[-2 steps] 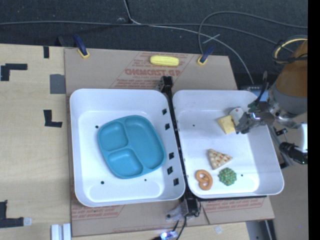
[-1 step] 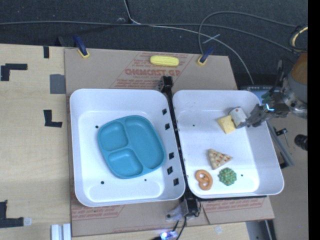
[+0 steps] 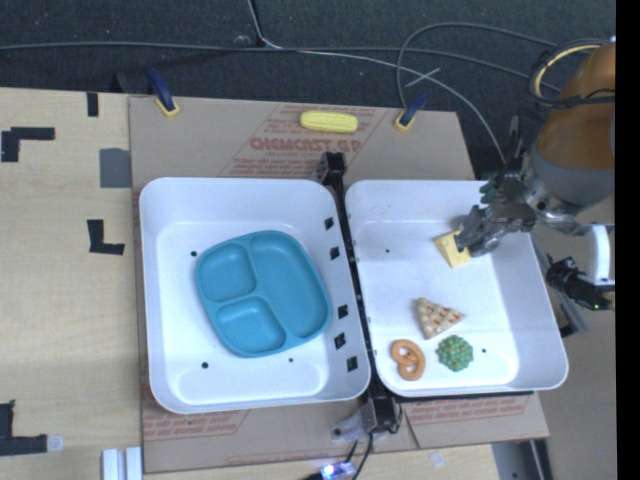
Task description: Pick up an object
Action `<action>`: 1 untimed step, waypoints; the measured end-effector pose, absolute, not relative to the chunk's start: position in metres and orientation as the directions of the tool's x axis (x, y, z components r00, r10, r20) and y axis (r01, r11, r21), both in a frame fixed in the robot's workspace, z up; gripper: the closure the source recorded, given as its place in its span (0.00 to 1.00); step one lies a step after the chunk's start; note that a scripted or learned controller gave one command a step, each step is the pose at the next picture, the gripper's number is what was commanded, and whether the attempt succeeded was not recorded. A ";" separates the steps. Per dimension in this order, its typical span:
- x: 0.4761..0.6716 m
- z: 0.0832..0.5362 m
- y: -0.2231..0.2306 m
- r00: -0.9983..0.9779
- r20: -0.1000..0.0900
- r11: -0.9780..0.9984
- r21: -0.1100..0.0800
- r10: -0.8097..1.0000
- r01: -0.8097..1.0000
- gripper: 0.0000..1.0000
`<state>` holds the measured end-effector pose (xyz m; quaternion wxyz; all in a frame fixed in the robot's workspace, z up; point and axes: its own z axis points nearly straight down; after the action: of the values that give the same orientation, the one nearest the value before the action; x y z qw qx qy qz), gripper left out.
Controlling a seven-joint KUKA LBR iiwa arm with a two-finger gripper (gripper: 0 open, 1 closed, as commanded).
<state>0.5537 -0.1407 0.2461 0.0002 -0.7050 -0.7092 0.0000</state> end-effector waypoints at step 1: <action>0.559 0.251 -0.084 -0.007 0.002 0.007 0.000 1.000 1.000 1.00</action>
<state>0.5593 -0.0845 0.2511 0.0004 -0.7046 -0.7096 -0.0007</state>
